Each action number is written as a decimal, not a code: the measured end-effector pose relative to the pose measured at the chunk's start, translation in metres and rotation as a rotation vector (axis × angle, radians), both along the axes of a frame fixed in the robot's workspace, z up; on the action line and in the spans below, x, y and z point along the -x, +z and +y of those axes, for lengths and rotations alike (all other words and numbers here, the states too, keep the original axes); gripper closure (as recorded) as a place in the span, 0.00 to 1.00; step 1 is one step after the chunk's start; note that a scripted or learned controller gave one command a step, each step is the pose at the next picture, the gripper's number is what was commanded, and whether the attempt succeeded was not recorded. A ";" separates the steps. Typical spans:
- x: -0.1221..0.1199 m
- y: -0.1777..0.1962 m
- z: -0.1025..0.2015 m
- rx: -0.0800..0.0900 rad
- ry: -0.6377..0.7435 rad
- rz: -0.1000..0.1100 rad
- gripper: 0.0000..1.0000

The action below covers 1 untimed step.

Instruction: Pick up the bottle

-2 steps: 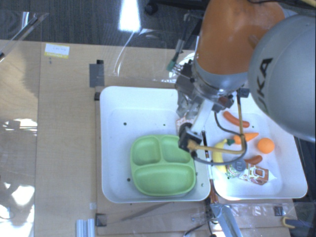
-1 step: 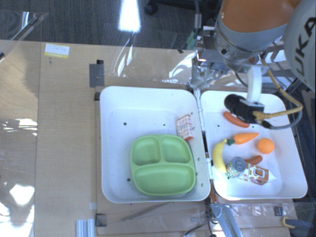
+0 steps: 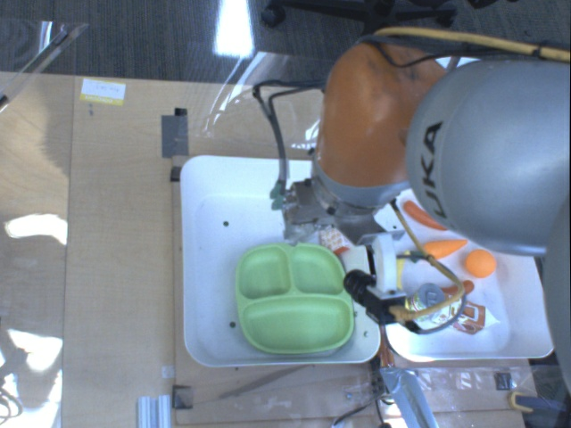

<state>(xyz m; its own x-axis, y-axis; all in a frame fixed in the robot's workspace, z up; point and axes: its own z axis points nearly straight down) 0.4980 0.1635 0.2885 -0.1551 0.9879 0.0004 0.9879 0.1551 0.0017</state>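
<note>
A clear bottle (image 3: 434,305) with a brownish end seems to lie on its side near the front of the right bin (image 3: 522,341), partly hidden by the arm's cables. My gripper (image 3: 306,219) hangs over the left bin (image 3: 207,239), just beyond the far rim of a green divided plate (image 3: 294,300). It is well to the left of the bottle. The big grey and orange wrist covers most of the gripper. A small red and white thing (image 3: 332,238) peeks out beside it.
An orange ball (image 3: 481,263) and two carrot-like orange pieces (image 3: 426,216) (image 3: 443,249) lie in the right bin behind the bottle. A red and white packet (image 3: 470,318) sits by the bottle's right end. The arm overhangs the wall between the bins.
</note>
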 end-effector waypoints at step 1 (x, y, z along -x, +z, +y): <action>0.009 -0.098 0.064 0.000 0.014 0.002 1.00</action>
<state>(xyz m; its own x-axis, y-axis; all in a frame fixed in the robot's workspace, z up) 0.4893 0.2271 0.1907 -0.1685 0.9857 0.0003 0.9857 0.1685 -0.0003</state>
